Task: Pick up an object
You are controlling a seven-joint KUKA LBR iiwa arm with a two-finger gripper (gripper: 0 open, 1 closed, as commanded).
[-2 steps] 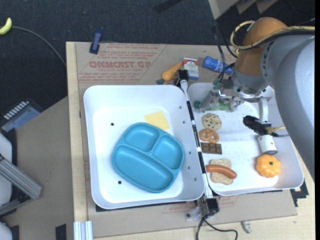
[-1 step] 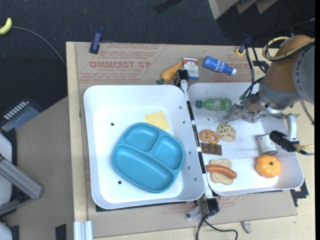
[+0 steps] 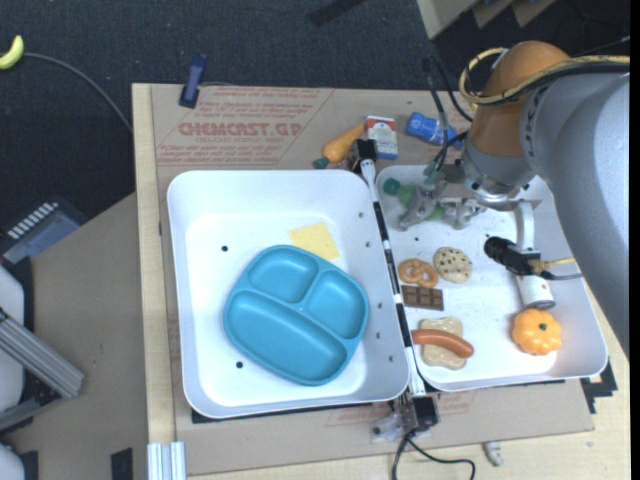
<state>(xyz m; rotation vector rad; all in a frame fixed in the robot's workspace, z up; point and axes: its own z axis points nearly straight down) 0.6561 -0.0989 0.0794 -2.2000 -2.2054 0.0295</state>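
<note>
Jaws [image 3: 432, 211] hang low over the far left corner of the right bin [image 3: 580, 363]; whether they are open or closed cannot be told. Near that bin's left edge lie a pretzel [image 3: 417, 271], a cookie [image 3: 452, 262] and a hot dog [image 3: 442, 343]; an orange pumpkin [image 3: 536, 332] sits by its right edge. A blue divided plate [image 3: 296, 313] fills the left bin [image 3: 185, 298].
</note>
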